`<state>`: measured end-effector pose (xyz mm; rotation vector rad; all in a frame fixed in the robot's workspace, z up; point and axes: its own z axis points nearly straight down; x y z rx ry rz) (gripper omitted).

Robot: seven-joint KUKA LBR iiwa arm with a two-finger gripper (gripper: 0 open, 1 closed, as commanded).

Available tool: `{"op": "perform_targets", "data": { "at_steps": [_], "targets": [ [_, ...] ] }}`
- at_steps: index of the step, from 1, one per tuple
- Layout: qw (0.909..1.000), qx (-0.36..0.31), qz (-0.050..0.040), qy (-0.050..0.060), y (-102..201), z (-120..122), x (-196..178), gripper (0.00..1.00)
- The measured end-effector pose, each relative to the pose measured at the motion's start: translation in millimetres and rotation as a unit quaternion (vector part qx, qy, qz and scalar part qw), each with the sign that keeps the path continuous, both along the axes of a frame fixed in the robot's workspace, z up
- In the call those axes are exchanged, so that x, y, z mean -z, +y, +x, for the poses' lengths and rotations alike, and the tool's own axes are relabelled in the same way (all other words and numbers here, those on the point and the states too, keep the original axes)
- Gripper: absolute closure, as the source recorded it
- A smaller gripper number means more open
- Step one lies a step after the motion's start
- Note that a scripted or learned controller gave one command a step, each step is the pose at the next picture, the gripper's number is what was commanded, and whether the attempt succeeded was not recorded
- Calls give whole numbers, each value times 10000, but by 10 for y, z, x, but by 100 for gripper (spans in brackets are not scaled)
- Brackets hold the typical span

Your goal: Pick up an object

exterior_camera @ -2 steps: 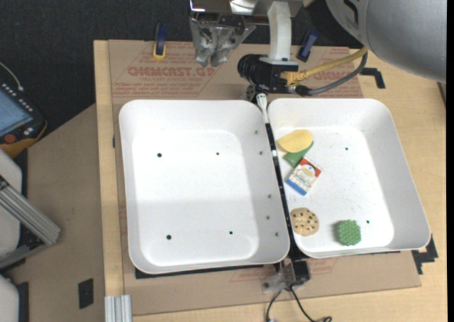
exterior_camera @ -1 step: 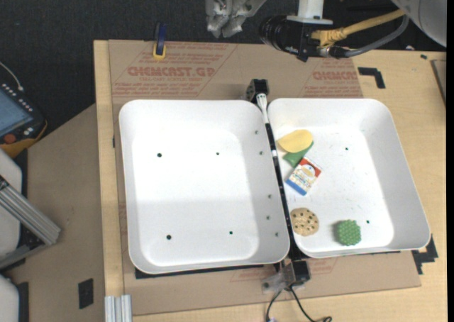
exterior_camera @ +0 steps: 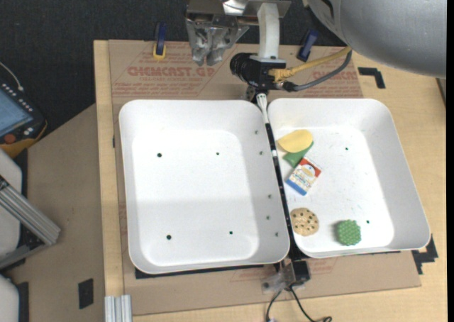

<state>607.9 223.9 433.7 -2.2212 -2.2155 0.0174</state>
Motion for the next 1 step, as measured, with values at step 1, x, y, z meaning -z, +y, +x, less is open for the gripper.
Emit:
{"op": "perform_targets", "data": {
  "at_steps": [1],
  "targets": [
    [10000,-31,33,-49,11,-711,-504,100]
  ]
}}
